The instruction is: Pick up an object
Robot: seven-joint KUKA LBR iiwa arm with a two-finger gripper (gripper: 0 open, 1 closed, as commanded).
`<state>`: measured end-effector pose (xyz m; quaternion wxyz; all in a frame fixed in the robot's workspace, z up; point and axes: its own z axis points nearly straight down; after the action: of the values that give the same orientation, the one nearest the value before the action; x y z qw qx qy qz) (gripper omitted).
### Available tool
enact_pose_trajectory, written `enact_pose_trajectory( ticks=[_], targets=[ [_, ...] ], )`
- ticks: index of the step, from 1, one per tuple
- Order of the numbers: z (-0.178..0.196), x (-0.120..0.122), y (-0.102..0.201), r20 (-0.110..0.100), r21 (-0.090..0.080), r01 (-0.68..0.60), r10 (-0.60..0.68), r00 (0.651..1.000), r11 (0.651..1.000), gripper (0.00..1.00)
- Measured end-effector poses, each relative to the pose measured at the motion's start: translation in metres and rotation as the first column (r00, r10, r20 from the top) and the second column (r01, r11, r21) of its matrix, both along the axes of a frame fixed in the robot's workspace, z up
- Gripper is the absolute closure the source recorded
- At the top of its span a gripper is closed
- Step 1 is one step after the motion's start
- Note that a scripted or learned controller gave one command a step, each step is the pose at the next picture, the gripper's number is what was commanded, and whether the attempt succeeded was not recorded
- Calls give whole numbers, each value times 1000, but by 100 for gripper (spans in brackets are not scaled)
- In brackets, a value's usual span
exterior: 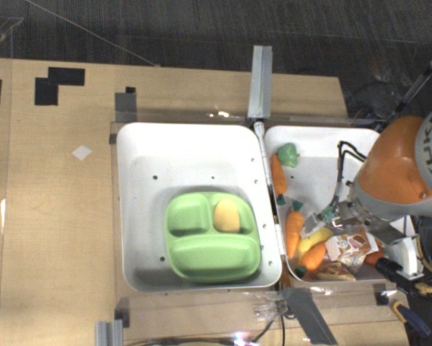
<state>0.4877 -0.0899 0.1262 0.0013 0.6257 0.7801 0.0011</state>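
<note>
On the pale wooden surface (pixel 57 215) I see the left white plastic bin (pixel 140 157) holding a green three-compartment plastic tray (pixel 201 254), with a yellow egg-shaped toy (pixel 227 215) in its upper-right compartment. The right white bin (pixel 316 141) holds a green toy vegetable (pixel 287 154), orange toy carrots (pixel 293 231), a yellow banana-like piece (pixel 313 238) and a printed snack packet (pixel 347 247). My gripper (pixel 336 215) hangs just above that heap; I cannot tell its state. I'd aim for one isolated carrot and descend straight, well clear of the bin wall.
</note>
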Motion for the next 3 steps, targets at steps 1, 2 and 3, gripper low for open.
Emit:
enact_pose_trajectory(
  ticks=[1,2,3],
  targets=[
    [-27,0,1,1,0,-73,73,997,997,0],
    [-34,56,0,9,-5,-320,320,948,948,0],
    [-34,81,-1,11,0,-31,31,999,1000,0]
  ],
)
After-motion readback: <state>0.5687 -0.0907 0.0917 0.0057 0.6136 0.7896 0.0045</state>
